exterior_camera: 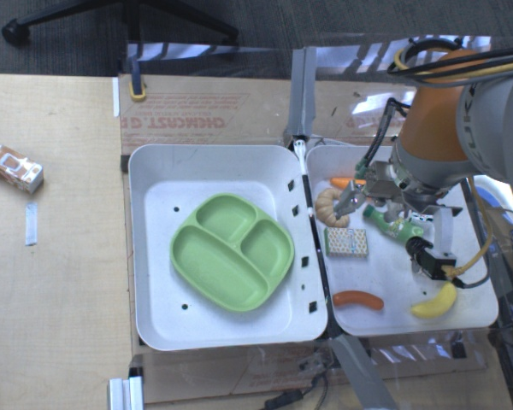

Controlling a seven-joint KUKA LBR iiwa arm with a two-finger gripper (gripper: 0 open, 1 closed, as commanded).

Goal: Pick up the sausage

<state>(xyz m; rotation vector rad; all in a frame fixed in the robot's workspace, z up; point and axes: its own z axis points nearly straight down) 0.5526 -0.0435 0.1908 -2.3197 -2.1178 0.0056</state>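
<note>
Low in the right bin (483,314), near its front edge, lies the sausage (357,300), with bare white floor around it and open room above. Reddish-orange, smooth, slightly curved, rounded ends. Long axis runs along the front edge, left to right. Just beside the right front corner sits a banana (434,302). Farther back hangs the gripper (352,199), fingers spread, pinching nothing, over a bagel (329,205) beside a green bottle (392,223).

A green divided plate (232,252) lies in the left bin (145,229); a banana (434,301) in the right bin (487,310)
</note>
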